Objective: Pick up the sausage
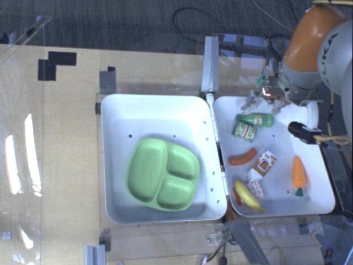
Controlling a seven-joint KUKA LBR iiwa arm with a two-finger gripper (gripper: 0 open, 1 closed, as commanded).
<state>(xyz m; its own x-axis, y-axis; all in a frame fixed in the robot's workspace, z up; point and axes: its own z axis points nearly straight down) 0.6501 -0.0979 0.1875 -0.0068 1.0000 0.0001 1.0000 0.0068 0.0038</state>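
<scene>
Where the right bin (325, 203) holds its goods, the sausage (242, 158) lies near the middle: reddish-brown, short, slightly curved. Gripper (263, 99) sits at the far rim, apparently spread apart and grasping nothing.

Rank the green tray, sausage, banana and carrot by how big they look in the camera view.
1. Green tray, by far the largest.
2. Banana and sausage: too alike to separate.
3. Carrot, slightly smaller, though close to both.
</scene>
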